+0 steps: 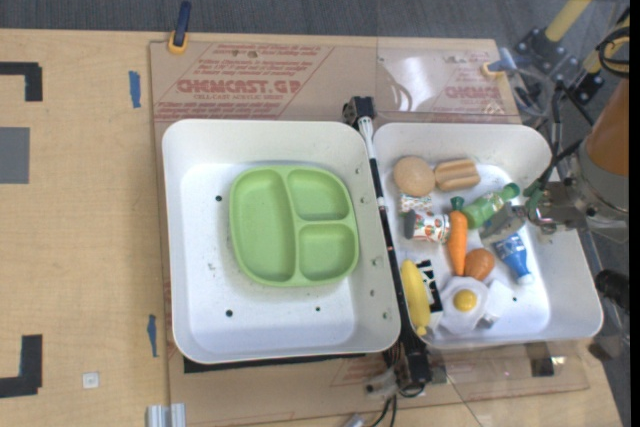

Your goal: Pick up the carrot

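One fixed camera is looking down at a slant from above the light wooden table [80, 215], framing both shallow white plastic bins [190, 245] fairly closely.

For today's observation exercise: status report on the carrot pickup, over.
Gripper at right bin's right side. Carrot lying loose, not held. Green bottle, egg crowd it.
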Action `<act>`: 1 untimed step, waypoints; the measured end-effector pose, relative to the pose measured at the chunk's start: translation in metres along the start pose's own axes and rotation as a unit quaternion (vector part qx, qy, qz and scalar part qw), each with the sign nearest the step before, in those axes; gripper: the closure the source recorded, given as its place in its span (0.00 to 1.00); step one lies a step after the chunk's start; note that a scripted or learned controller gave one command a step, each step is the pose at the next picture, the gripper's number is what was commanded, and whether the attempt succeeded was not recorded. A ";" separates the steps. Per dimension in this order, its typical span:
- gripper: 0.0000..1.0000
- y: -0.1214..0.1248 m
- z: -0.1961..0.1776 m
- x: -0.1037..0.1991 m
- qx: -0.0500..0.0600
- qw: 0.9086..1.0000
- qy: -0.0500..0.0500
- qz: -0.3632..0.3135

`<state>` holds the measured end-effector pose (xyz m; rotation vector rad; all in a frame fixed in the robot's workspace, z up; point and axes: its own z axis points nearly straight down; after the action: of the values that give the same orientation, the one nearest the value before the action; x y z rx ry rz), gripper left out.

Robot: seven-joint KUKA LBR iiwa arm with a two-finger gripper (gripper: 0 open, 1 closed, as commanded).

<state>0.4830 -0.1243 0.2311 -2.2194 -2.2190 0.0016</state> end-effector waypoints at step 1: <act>0.00 0.010 0.117 0.022 -0.014 1.000 -0.008 -0.021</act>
<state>0.4925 -0.1024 0.1141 -2.1939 -2.2882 -0.0125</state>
